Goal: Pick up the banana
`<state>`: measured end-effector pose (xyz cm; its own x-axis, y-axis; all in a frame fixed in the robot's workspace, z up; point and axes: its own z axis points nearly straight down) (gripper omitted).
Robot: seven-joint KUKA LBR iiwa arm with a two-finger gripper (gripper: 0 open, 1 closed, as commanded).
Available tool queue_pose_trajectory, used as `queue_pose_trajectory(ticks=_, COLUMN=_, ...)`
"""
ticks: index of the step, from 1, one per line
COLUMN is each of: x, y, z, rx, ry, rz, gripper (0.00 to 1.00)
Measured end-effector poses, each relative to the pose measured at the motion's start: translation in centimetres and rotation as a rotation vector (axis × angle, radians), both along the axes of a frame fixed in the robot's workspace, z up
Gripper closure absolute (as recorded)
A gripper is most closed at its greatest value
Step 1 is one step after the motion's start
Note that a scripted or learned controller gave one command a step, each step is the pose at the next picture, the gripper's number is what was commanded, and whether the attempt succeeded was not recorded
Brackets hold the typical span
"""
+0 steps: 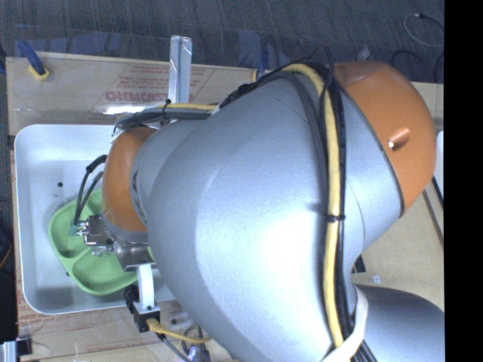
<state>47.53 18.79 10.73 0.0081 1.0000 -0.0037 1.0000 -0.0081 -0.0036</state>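
Grey casing of the arm [264, 225] lay nearest the lens and covered most of the camera view, with a yellow cable [330, 179] running down its flank and an orange joint cap [392, 134] at upper right. Beyond it, the orange band [121, 183] above the wrist pointed down into the left white bin [34, 202], which sat on the desk [68, 334]. The claw [94, 236] was lodged low over a green dish-like object [90, 274] on the bin floor; the wrist hardware hid its tips, so whether it was spread or pressed together could not be told. The banana could not be located: no yellow fruit was distinguishable, and the arm masked the right-hand bin and much of the left one. A printed cardboard sheet [143, 85] lay behind the bin, with an upright metal bracket [180, 70] standing on it.

Judgement on the step in hand: the arm appeared to be at the bottom of a grasp attempt. To do it well, the closure should fall across the banana's short axis near its middle, clear of the green object's rim, and the lift should be straight and slow so that a weak pinch is revealed before the arm swings away.
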Motion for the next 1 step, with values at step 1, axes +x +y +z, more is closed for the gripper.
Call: queue_pose_trajectory(ticks=1, x=0.5, y=3.11, z=5.53, rx=0.003, ry=0.002, rz=-0.072, gripper=1.0)
